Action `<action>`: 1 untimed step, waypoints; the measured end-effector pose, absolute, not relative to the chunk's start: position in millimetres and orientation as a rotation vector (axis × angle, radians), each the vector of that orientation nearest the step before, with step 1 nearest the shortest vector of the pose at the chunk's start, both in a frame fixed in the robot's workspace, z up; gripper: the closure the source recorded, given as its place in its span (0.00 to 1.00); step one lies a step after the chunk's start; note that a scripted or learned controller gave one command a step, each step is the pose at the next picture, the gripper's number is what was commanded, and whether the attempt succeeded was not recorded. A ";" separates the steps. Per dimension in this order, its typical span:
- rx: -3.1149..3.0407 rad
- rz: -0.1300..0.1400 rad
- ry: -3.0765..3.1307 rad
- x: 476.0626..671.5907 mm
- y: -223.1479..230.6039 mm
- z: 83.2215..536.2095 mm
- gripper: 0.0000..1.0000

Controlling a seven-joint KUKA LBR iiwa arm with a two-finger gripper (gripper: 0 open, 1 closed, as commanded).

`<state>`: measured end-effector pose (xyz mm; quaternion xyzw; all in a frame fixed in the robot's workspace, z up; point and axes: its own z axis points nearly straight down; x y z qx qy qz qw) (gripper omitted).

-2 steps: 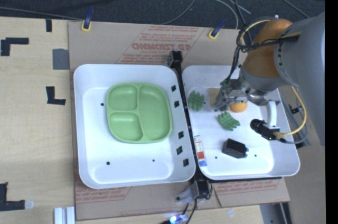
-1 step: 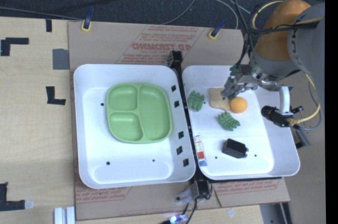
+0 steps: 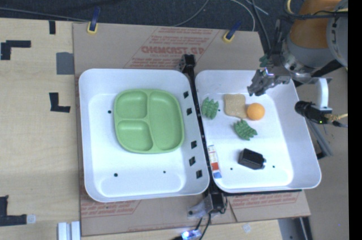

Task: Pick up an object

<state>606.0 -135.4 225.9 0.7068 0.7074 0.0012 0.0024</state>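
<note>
Toward three o'clock in the right bin [image 3: 294, 176], the jaws [image 3: 259, 86], state indiscernible, hovered beside the tan block [image 3: 234, 105] and orange ball [image 3: 255, 111]; crowding risked a glancing, failed pick.

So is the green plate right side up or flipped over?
Right side up. The green plate lies flat in the left bin, and its three hollow sections face upward.

Cardboard-topped bench [image 3: 39, 137] under two white bins [image 3: 93, 120] (side by side).
</note>
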 end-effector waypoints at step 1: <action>2.217 0.004 2.220 607.0 -135.5 279.4 1.00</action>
